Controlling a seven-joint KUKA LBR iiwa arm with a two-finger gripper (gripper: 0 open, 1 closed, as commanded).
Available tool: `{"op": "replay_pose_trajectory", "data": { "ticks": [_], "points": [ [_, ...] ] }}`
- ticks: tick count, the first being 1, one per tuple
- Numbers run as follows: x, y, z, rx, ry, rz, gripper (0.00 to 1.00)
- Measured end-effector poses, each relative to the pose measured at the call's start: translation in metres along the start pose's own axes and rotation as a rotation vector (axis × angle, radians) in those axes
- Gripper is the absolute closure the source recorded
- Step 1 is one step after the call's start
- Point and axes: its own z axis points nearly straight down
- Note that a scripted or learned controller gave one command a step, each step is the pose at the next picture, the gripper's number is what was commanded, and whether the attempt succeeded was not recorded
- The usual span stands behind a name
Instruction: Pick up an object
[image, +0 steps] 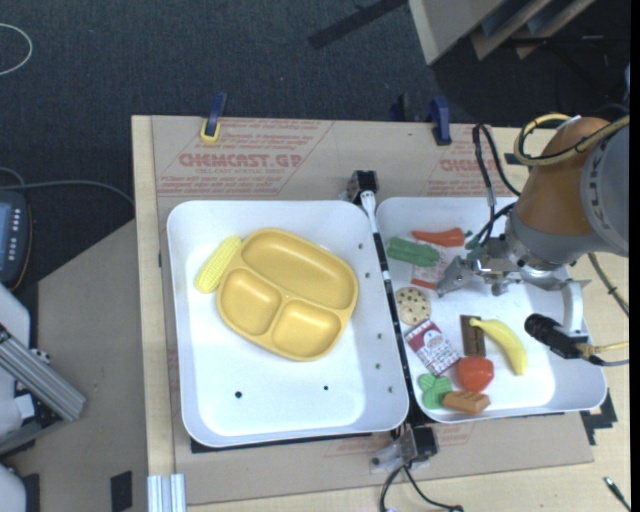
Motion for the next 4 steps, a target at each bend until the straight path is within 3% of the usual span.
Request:
{"op": "replay_pose_trajectory", "data": {
  "ticks": [1,2,4],
  "points": [
    [0.001,0.000,0.016,-0.003,-0.001,0.000,0.00],
    [0.000,0.000,0.004,-0.007,-0.002,0.001,1.00],
    [0.006,0.013,-0.101,-0.015,-0.005,-0.002,1.00]
  ]
}}
